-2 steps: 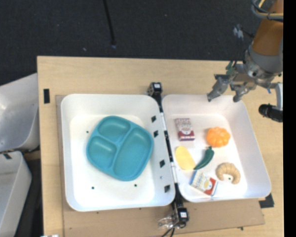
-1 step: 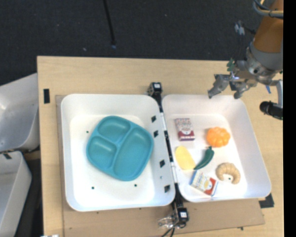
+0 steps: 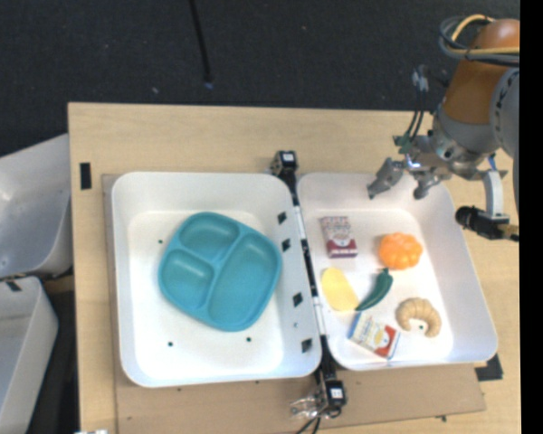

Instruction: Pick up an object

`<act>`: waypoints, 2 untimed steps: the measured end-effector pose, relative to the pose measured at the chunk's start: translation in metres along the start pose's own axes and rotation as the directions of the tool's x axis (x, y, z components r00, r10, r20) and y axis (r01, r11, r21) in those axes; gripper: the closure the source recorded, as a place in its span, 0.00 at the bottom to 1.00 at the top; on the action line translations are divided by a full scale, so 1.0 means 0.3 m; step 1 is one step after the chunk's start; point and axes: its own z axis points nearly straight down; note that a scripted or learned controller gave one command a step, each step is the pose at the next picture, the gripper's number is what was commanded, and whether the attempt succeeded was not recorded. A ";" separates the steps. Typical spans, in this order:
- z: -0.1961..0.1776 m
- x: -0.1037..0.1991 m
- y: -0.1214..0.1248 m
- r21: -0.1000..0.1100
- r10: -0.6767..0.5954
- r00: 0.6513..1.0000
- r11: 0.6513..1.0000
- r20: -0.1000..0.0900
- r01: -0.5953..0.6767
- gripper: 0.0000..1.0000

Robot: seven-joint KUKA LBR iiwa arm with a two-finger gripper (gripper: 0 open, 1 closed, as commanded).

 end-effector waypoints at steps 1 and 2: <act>0.212 -0.005 -0.001 0.001 0.002 1.000 1.000 0.000 -0.002 0.00; 0.298 -0.007 0.000 -0.003 0.001 1.000 1.000 0.001 -0.001 0.00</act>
